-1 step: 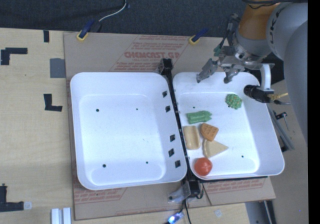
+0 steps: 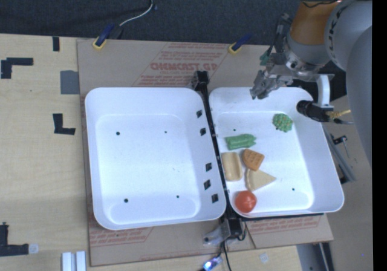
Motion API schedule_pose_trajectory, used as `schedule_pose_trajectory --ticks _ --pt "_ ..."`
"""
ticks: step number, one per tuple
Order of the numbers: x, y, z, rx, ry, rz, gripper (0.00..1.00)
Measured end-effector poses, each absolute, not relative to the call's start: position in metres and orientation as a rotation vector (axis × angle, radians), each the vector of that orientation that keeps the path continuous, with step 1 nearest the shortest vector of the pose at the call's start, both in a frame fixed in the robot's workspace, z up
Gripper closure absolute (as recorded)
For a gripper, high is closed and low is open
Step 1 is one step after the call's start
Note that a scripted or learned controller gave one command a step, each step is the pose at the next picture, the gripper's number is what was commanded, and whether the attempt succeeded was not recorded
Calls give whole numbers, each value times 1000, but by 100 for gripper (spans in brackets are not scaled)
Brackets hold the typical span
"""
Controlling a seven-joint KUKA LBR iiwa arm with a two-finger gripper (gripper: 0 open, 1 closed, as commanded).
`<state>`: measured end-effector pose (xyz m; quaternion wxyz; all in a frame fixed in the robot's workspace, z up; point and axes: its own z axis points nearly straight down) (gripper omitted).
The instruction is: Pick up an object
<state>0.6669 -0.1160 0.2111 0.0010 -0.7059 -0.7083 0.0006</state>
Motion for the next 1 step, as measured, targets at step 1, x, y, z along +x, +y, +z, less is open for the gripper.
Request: schedule_pose_trajectory --ticks 1 --pt "670 -47 313 -2216 -2236 -13 100"
